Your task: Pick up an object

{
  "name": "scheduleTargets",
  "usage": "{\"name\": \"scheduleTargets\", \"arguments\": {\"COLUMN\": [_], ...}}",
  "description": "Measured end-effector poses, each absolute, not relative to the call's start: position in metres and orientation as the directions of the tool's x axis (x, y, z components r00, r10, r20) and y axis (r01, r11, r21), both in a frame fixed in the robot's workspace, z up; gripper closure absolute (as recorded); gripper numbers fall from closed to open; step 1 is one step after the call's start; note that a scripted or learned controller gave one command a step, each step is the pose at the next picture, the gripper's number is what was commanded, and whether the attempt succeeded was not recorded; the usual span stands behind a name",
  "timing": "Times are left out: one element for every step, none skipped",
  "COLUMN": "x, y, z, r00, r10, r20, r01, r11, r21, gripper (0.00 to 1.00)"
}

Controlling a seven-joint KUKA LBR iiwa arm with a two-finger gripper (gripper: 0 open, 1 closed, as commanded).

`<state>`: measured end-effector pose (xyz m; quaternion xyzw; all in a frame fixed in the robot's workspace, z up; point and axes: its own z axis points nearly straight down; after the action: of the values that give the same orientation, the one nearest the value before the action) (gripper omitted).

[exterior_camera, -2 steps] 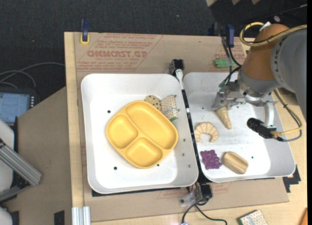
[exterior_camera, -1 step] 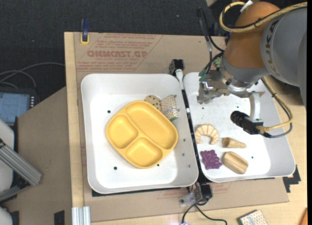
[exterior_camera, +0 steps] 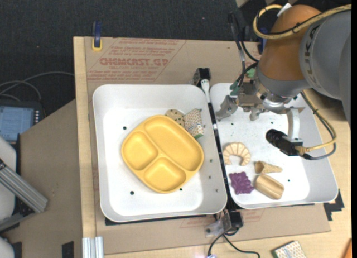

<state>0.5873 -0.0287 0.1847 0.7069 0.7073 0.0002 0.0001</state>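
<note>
My gripper hangs over the far part of the right bin, with the grey wrist and orange band above it. Nothing shows in its grasp. Below it in that bin lie a pale croissant, a bunch of purple grapes, a small tan cone-shaped wedge and a tan bread roll. The croissant is the nearest of these, a short way toward the front of the bin from the gripper.
The left bin holds a yellow divided plate, with a speckled cookie and a small patterned packet at its far edge. The ridge between the two bins runs just left of the gripper.
</note>
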Motion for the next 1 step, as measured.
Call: {"name": "scheduleTargets", "arguments": {"x": [0.5334], "y": [-0.0976], "z": [0.1383], "r00": [0.009], "r10": [1.0], "r20": [-0.002], "r01": [1.0], "r11": [-0.009], "r21": [-0.01], "gripper": [0.0]}}
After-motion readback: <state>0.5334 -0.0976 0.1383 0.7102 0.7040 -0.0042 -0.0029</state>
